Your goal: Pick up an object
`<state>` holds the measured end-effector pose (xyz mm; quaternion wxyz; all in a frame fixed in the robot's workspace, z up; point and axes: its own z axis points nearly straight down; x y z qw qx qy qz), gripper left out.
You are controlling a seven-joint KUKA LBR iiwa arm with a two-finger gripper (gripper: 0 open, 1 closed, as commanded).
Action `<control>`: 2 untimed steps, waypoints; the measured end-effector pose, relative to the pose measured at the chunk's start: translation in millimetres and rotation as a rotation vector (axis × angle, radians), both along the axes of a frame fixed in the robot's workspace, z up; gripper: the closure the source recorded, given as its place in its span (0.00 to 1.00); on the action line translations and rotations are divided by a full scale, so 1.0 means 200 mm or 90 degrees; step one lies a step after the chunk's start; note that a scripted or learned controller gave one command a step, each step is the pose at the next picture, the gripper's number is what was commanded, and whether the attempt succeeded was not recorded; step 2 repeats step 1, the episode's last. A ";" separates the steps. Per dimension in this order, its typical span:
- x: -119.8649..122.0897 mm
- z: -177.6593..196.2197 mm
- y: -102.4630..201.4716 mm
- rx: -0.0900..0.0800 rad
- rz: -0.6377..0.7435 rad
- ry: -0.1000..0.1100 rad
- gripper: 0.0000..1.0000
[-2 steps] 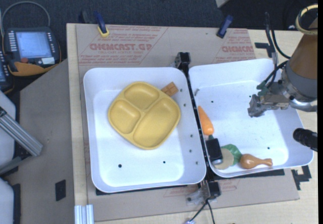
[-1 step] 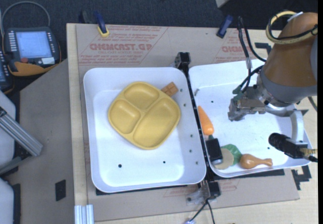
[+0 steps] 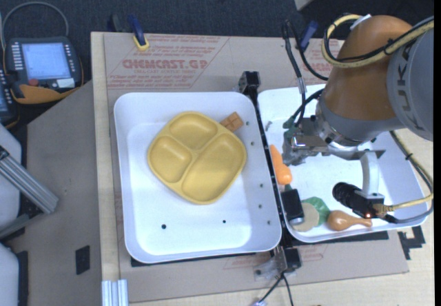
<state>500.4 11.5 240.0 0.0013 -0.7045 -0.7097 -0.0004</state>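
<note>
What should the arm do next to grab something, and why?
Probably lower the gripper a little onto the orange carrot-like piece at the right bin's left wall. It lies just below the gripper, apart from the cluster of toys nearer the front.

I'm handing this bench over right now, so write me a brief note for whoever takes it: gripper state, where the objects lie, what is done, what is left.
Gripper: low over the right bin, near its left wall, just above the carrot; no object seen held.
Left bin: yellow divided plate, small brown block at its upper right edge.
Right bin: carrot by the left wall; black item, green piece and tan pear-shaped toy along the near edge.
Done: nothing picked yet.
Left: grasp and lift one object.
</note>
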 end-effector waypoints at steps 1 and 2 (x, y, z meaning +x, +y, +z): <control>-0.04 -0.09 0.28 0.000 -0.001 0.003 1.00; -0.04 -0.09 0.28 0.000 -0.001 0.003 1.00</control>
